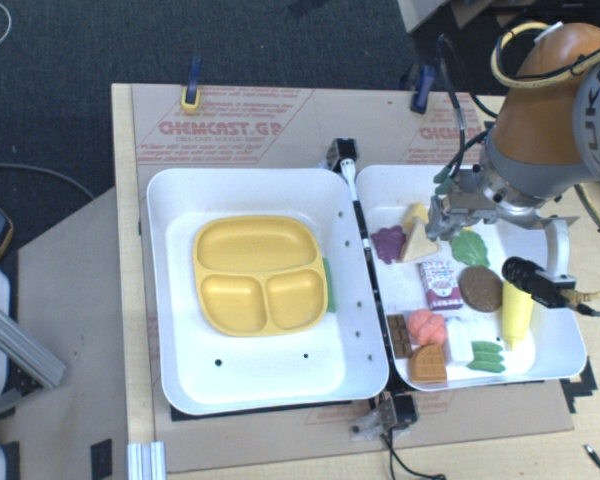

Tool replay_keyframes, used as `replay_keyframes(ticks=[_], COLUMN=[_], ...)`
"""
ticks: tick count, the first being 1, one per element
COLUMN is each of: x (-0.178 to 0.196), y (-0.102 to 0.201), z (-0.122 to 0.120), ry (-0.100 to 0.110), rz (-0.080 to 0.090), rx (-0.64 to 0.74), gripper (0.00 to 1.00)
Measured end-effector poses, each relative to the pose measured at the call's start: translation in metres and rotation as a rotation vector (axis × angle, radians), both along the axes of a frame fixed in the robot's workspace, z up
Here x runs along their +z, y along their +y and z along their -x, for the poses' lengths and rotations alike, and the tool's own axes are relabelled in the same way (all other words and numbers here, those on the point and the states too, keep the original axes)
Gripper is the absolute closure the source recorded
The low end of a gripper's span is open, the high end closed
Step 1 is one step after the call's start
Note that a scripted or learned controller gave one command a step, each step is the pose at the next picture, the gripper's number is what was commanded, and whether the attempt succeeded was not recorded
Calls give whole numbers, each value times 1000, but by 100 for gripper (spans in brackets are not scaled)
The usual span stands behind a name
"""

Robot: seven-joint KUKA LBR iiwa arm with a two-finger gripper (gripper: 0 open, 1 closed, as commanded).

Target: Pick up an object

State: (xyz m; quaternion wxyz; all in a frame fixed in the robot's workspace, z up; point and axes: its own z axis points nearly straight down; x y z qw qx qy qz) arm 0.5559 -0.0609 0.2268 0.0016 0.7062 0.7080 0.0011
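Note:
The right bin (570, 353) holds several toy foods: a purple grape bunch (388, 242), a yellow wedge (416, 216), a green leaf (470, 247), a purple-and-white packet (440, 280), a brown disc (480, 289), a yellow banana-like piece (517, 313), a pink lump (427, 325), a dark chocolate bar (400, 336), an orange waffle (429, 364) and green beans (487, 357). My gripper (444, 220) hangs low over the bin's upper middle, between the yellow wedge and the green leaf. The wrist above hides its tip.
The left bin (170, 268) holds a yellow divided plate (260, 273) with a green strip (328, 286) at its right edge. A raised divider (365, 258) separates the bins. A black cylinder on a bracket (528, 276) juts from the arm over the banana-like piece. Clamps stand at the board's far edge.

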Motion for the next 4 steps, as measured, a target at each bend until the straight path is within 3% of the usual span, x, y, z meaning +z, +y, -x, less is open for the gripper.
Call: replay_keyframes(ticks=[2, 4], x=[-6, -7], y=[54, 57], z=[-45, -35], ry=[0, 7], rz=[0, -1], rx=[0, -4], gripper=[100, 100])
